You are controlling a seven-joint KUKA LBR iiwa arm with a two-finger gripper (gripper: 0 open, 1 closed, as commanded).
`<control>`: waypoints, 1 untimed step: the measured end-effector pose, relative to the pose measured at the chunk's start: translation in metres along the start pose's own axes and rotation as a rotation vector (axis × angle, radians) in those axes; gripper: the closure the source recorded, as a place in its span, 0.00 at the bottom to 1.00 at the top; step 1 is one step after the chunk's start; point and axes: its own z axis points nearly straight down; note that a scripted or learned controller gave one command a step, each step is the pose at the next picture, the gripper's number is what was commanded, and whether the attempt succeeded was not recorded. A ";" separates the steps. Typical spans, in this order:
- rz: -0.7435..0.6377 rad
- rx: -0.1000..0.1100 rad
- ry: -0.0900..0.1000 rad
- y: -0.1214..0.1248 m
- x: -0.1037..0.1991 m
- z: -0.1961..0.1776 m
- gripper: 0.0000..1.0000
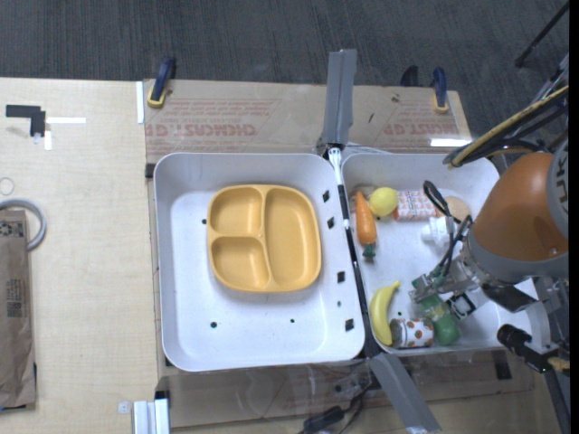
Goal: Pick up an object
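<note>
Two white bins [181, 269] [479, 174], one yellow divided plate [265, 239], one carrot [365, 220], one lemon [384, 202], one banana [382, 312], two blue clamps [163, 80] [440, 89].

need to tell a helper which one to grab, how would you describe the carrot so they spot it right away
Look in the right-hand white bin, along its left wall by the divider. The carrot lies there lengthwise, orange with a green tip, left of the round yellow lemon and above the curved banana.

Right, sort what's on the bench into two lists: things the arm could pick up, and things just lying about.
For the pick:
- banana
- carrot
- lemon
- green item
- small printed can
- white and red packet
- gripper, low in the right bin

Lying about:
- yellow divided plate in the left bin
- blue clamps
- brown paper bag
</note>
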 end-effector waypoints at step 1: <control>0.056 0.000 -0.001 0.055 0.031 -0.140 1.00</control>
